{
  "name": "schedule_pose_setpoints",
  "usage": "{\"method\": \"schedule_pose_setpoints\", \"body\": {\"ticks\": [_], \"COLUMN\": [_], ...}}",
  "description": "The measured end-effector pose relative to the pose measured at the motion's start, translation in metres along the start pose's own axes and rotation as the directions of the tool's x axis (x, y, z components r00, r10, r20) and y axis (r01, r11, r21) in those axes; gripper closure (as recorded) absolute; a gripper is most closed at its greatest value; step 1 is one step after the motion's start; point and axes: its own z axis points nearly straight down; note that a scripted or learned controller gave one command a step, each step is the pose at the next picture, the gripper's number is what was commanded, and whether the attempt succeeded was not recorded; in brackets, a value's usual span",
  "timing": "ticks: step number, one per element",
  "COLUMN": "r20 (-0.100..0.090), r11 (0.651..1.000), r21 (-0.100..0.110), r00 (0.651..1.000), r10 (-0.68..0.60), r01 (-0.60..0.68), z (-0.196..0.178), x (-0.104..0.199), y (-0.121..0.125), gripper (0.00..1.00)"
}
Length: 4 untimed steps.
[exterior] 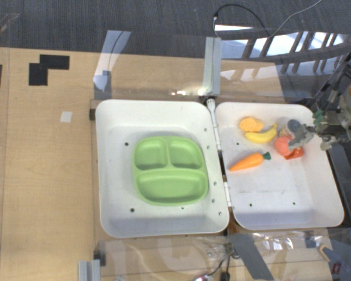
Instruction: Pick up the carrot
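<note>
We find the carrot [247,162] lying free on the floor of the right bin [281,206], left of centre, green top pointing toward the red-orange piece [289,147] just beside it. The tool [299,133] sits at the bin's right side, over that red-orange piece and near the banana [262,136] — apart from the carrot. Whether it is released or clenched we cannot tell from this angle. An orange fruit [251,123] touches the banana's far end; the left bin [152,122] carries a green divided plate [170,170].

Our reading: approach step, no grasp made. The next move calls for travel leftward across the bin to above the carrot's middle, and a descent clear of the red-orange piece — risk of nudging it.
</note>
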Motion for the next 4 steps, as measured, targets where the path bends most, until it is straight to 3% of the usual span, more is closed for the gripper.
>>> {"method": "schedule_pose_setpoints", "body": {"ticks": [1,2,3,4], "r20": [-0.001,0.003,0.003,0.001], "r11": [0.967,0.953,0.954,0.842], "r21": [0.000,-0.013,-0.012,-0.003], "r00": [0.967,0.954,0.954,0.842], "r10": [-0.254,-0.301,-0.301,-0.540], "r01": [0.254,0.301,0.301,0.540], "z": [0.128,0.163,0.163,0.126], "x": [0.042,0.077,0.077,0.076], "y": [0.015,0.057,0.057,0.019], "gripper": [0.00,0.00,0.00,0.00]}}
